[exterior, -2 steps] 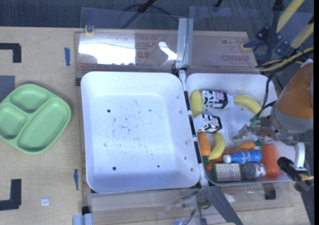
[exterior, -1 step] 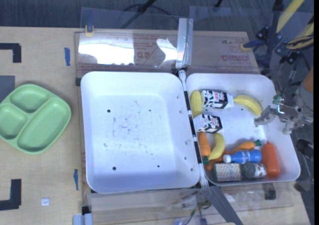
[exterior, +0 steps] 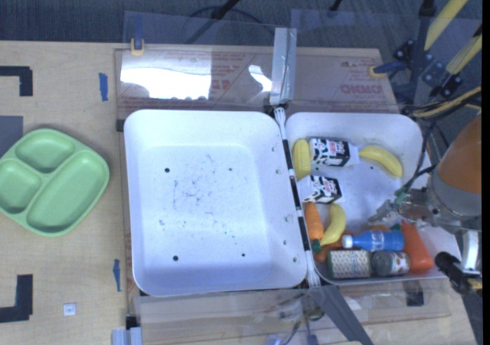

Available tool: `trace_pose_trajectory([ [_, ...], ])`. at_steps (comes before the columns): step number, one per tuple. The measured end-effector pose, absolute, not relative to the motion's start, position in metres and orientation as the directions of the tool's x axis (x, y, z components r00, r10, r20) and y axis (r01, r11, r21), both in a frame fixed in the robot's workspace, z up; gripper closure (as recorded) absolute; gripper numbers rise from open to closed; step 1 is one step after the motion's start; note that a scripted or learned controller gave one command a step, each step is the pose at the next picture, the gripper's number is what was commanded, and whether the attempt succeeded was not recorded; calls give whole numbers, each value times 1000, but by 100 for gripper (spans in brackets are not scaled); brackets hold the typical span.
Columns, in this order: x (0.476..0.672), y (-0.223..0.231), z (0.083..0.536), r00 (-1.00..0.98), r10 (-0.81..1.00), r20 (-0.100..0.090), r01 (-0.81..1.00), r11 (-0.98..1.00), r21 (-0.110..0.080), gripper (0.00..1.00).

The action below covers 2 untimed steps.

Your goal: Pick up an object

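Observation:
The right bin (exterior: 406, 131) holds several objects. Two yellow bananas (exterior: 381, 158) (exterior: 301, 158) lie at its back, with a black-and-white carton (exterior: 331, 152) between them. A second carton (exterior: 323, 189) and a third banana (exterior: 334, 222) sit beside an orange carrot (exterior: 314, 222). Along the front lie a blue bottle (exterior: 375, 242), a patterned can (exterior: 352, 262), a dark jar (exterior: 390, 263) and an orange piece (exterior: 416, 248). My gripper (exterior: 394, 212) hangs low over the right part of this bin, just above the blue bottle and the orange piece, with nothing visibly held.
The left bin (exterior: 207, 183) sits beside the right one, split from it by a rim. A green divided plate (exterior: 50, 181) rests on the bench at far left. Clear panels and cardboard stand behind the bins. Cables and tripod legs crowd the right edge.

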<state>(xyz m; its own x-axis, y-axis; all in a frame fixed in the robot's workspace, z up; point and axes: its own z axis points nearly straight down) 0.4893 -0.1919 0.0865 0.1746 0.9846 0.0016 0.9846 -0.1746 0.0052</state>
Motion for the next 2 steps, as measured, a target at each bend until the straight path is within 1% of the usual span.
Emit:
trace_pose_trajectory([
  [1,596,-192,87,455,890,10,890,-455,-1,0],
  [2,543,-189,115,678,735,-1,735,-678,-7,0],
])
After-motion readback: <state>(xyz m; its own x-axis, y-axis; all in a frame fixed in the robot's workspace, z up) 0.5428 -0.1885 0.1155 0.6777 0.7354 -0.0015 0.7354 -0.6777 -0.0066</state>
